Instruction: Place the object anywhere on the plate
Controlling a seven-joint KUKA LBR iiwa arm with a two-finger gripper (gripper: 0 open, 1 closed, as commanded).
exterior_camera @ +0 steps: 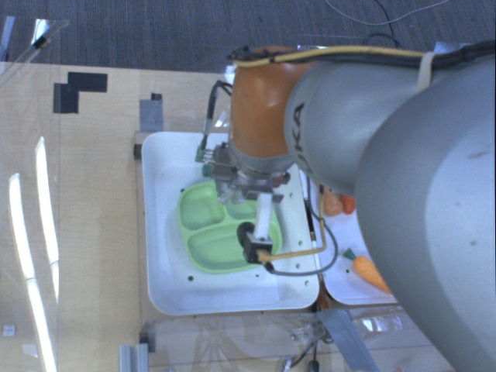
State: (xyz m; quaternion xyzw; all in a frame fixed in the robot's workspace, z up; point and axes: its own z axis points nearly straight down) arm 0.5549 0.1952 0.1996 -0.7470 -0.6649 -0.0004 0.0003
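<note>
Seen from above at a slant: pale wooden bench [77, 246] bearing two shallow white bins side by side; large grey robot arm [387, 153] with an orange band [260, 107] above the wrist, reaching in from the right and covering much of the right-hand bin; dark lettering [298, 126] on the grey casing, curved away and only partly readable, a "K" the clearest letter; light green plastic plate with divided compartments [203, 208] lying flat in the left white bin [167, 239], near its middle; two-finger gripper [236, 188] low over the plate's right-hand part, tucked beneath the wrist; open or closed, impossible to tell; orange carrot-shaped toy with a green tip [370, 273] lying in the right white bin [345, 289], well apart from the plate; small orange-red rounded object [339, 204] also in that bin, at the arm's edge, too hidden to name; black L-shaped mark [77, 90] on the bench at upper left.
</note>
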